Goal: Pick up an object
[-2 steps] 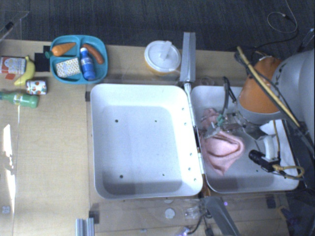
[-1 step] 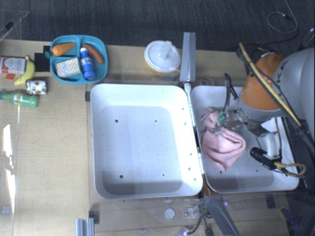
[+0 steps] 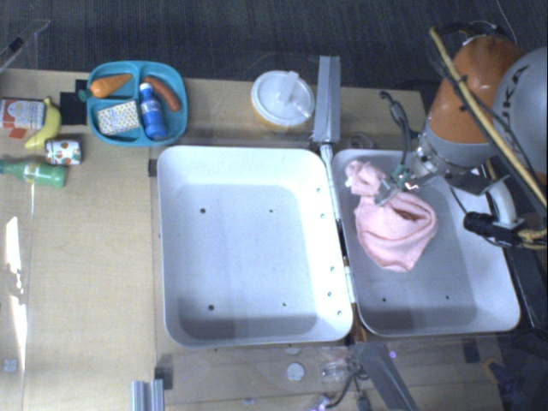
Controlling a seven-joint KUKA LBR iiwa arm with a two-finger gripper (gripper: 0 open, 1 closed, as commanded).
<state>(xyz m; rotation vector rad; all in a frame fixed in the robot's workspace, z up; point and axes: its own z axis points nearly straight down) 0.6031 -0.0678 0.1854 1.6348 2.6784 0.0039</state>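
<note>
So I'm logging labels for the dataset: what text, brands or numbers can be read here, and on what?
None can be read.
Red and white carton: print too blurred.
Small can: pattern, no legible words.
Blue bottle in the blue tray: label too small.
Arm's grey shell: a dark mark, cut off, unreadable.

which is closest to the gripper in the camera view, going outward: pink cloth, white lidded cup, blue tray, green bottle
1. pink cloth, right under the gripper in the right bin
2. white lidded cup, behind the bins
3. blue tray, far-left on the bench
4. green bottle, left edge
</note>
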